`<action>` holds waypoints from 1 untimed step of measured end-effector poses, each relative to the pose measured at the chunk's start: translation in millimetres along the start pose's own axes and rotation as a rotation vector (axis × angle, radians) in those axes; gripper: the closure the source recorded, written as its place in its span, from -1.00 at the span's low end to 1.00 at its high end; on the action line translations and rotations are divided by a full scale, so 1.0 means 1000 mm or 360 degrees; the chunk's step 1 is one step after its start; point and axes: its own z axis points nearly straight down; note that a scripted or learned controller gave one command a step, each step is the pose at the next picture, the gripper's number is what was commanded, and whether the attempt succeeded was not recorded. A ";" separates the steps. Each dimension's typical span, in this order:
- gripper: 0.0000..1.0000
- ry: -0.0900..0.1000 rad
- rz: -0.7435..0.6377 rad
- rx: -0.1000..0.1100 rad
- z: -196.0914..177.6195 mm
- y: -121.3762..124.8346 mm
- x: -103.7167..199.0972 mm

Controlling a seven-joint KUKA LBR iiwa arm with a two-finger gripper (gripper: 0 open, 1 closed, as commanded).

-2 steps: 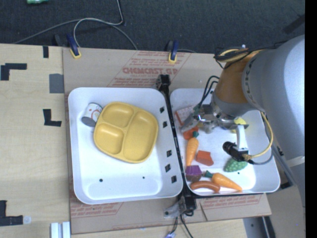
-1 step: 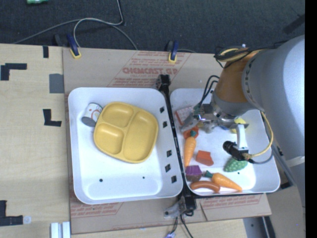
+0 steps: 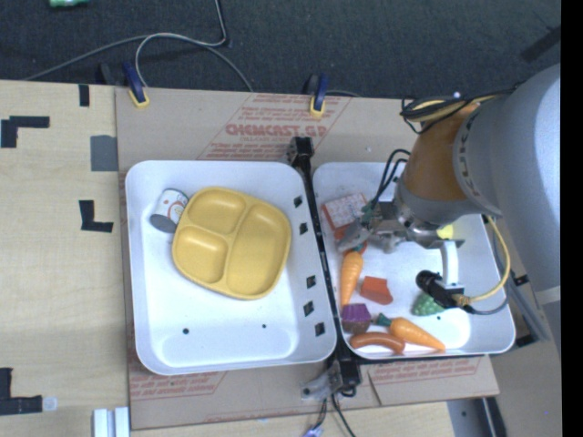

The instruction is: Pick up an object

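Observation:
The right bin (image 3: 492, 340) holds several toy foods. A red-and-white checked packet (image 3: 341, 210) lies at its far left, with a slim orange carrot (image 3: 349, 276) just below it. Nearer the front sit a red block (image 3: 376, 289), a purple piece (image 3: 355, 315), a bigger carrot (image 3: 415, 332), a reddish sausage (image 3: 374, 342) and a green broccoli (image 3: 425, 305). My gripper (image 3: 366, 229) hangs low over the bin's left part, right beside the packet and just above the slim carrot's top. Nothing is visibly held in it.
The left bin (image 3: 146, 317) carries a yellow divided plate (image 3: 231, 242) and a small tipped cup (image 3: 168, 211). A black divider (image 3: 317, 253) separates the bins. The grey arm with its orange band (image 3: 437, 153) covers the right bin's far right. Cables (image 3: 455, 285) trail near the broccoli.

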 end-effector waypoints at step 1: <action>-1.00 0.0001 0.0000 0.0003 0.001 0.030 0.006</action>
